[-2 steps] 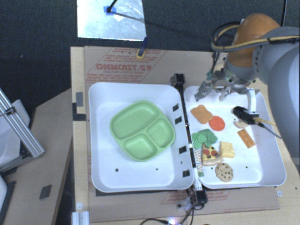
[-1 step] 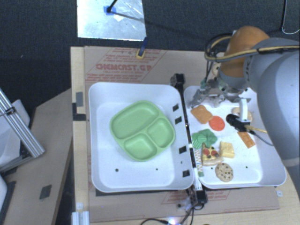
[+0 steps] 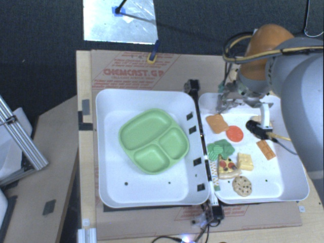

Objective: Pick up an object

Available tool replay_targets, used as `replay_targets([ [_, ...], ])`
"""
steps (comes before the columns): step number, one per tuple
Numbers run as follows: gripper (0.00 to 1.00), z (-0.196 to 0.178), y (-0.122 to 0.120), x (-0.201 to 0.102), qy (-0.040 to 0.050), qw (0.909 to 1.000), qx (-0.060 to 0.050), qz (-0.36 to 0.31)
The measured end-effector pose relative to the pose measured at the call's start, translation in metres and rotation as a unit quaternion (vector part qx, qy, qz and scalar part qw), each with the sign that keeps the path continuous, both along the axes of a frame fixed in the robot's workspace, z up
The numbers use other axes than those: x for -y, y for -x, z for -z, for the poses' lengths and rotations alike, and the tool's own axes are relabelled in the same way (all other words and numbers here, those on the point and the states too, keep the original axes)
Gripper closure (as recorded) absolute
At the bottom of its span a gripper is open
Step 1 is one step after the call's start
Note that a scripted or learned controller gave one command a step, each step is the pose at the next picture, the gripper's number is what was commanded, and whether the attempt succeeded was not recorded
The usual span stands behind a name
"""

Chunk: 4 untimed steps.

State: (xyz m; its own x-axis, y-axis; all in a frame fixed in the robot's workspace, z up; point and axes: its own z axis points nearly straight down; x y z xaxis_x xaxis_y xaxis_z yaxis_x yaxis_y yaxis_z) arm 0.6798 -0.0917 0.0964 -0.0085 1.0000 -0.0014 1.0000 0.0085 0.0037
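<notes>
Over the right bin's far end hangs the gripper; can't tell jaw state, nothing visibly held. Below it, food pieces w/ gaps: orange slab nearest, red disc just beside, green leafy piece, pizza slice, yellow block, cookie. Left bin holds a green divided plate, well apart.

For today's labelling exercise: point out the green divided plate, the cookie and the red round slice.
green divided plate (image 3: 153, 141), camera view, on its middle ridge.
cookie (image 3: 242, 186), camera view, on its top face.
red round slice (image 3: 234, 133), camera view, on its centre.
</notes>
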Motion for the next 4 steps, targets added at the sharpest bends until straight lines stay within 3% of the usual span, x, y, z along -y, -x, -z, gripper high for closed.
replay_targets([
  [2,1.0,-0.122,0.009,-0.007,-0.0005,1.0,0.002,0.001],
  [3,1.0,-0.129,0.008,-0.007,-0.0008,1.0,0.0,0.001],
  [4,1.0,-0.129,0.054,-0.049,-0.0014,1.0,-0.002,0.0],
])
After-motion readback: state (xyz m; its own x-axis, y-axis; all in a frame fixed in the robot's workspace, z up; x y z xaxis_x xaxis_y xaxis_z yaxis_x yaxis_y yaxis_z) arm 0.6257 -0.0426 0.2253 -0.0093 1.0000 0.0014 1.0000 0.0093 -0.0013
